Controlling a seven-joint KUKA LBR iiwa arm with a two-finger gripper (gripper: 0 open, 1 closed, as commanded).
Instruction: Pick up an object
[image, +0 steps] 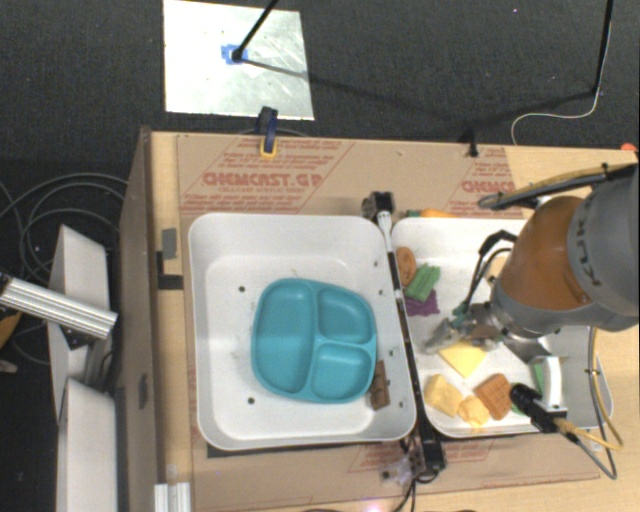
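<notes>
Item: flat pale-yellow wedge, apparently a toy cheese slice (462, 358), lying in the right-hand shallow white bin (452, 232), touching or just under the tip of the two-finger gripper (447, 338). You should expect it to be light, stiff and rather smooth; being thin and flat, it offers little to pinch from above, so take it across its narrow edges, judged the surest hold.

Gripper state: you cannot tell from this view whether it is wide, narrow or holding anything; the grey wrist and orange band crowd it.

Neighbours, same bin:
- tan ridged block like a toy waffle (492, 394), just beside the wedge, toward the near rim.
- pale-yellow lumpy piece (446, 393), near the wedge's lower left.
- green ridged piece (427, 278) on a purple piece (421, 302), near the dividing wall.
- orange-brown rounded piece (405, 265), against that wall.

Left-hand shallow white bin (215, 250): teal three-compartment plastic plate (314, 340); small brown piece (380, 384) at its right edge.

Obstruction: the waffle and lumpy piece crowd the wedge; you may nudge them.
</notes>
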